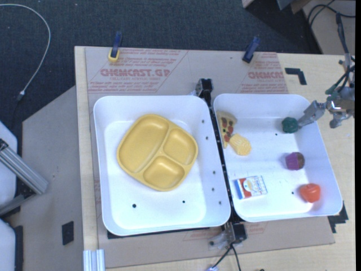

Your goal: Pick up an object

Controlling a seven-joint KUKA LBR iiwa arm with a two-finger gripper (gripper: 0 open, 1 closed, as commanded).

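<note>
Seen from above at a slant: a tabletop [169, 75] of pale board printed with faded red lettering, clamped along its far edge by a yellow-and-blue clip [115, 48] and a blue clip [251, 49], set over dark carpet [141, 10] crossed by a thin white cable [35, 49]. Lay side by side on it, touching along a black seam, a left bin [113, 208] and a right bin [271, 205], both shallow and white. Rested in the left bin, a yellow divided plate [157, 151]. Scattered in the right bin, well apart: a pizza slice toy [227, 126] and a yellow corn piece [240, 145] near the seam, a small red, white and blue carton [250, 186], a purple object [294, 161], an orange object [309, 192] and a green object [290, 125]. Reached in from the right, the hand [309, 114], its tip just beside the green object; whether spread or pressed together, cannot tell.
</note>
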